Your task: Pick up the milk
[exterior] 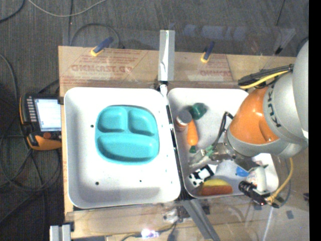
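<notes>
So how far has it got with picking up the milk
Nothing looks done yet: the milk carton lies on the floor of the right bin, beside the carrot. In hand: the gripper hangs low just above the carton. Left: grasp it and lift it clear.

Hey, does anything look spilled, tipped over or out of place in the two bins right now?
Nothing looks spilled or damaged. The teal tray lies flat in the left bin. In the right bin, the carrot and black-and-white milk carton lie loosely on their sides, jumbled but unbroken. The gripper hovers just above the carton.
</notes>
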{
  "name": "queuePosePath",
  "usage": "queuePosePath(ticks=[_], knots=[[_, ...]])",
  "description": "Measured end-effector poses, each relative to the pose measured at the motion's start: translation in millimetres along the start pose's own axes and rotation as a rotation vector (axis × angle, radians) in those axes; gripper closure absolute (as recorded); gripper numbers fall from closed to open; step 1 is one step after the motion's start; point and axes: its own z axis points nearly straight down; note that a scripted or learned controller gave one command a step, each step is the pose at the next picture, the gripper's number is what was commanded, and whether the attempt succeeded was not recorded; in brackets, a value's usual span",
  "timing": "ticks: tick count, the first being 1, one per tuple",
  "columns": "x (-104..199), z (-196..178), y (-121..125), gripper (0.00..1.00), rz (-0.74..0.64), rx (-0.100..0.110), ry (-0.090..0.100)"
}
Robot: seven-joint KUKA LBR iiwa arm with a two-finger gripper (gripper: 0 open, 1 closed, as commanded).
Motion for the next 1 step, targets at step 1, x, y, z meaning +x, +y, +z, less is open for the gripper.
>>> queuePosePath(ticks=[1], knots=[[0.2,0.1,-0.1,0.00,0.012,-0.001,0.001]])
